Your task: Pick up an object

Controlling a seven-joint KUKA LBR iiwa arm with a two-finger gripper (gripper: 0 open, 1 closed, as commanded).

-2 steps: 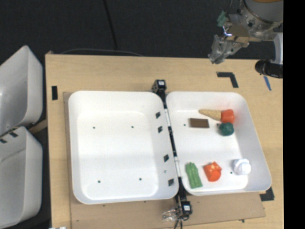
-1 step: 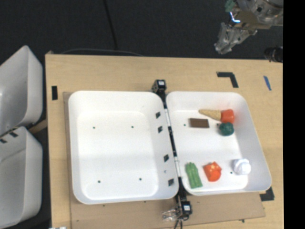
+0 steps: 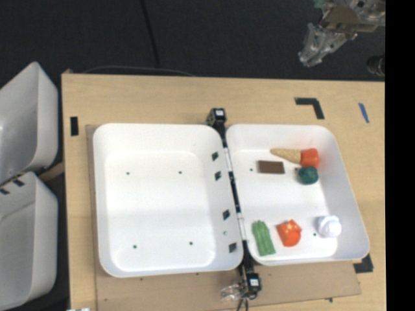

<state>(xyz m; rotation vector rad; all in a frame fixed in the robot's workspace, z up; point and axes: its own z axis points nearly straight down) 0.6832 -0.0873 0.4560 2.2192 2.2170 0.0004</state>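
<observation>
Camera view: jaws [image 3: 319,47], state impossible to tell, hang at upper right; the orange cone [image 3: 295,155] lies below them, pointing left.

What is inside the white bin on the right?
Inside the right bin lie a brown block, a cone with a red tip, a dark green ball, a green ridged piece, an orange toy and a small white piece. Nothing covers them.

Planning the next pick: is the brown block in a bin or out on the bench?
In. The brown block lies flat on the floor of the right bin, just below the cone-shaped piece.
</observation>
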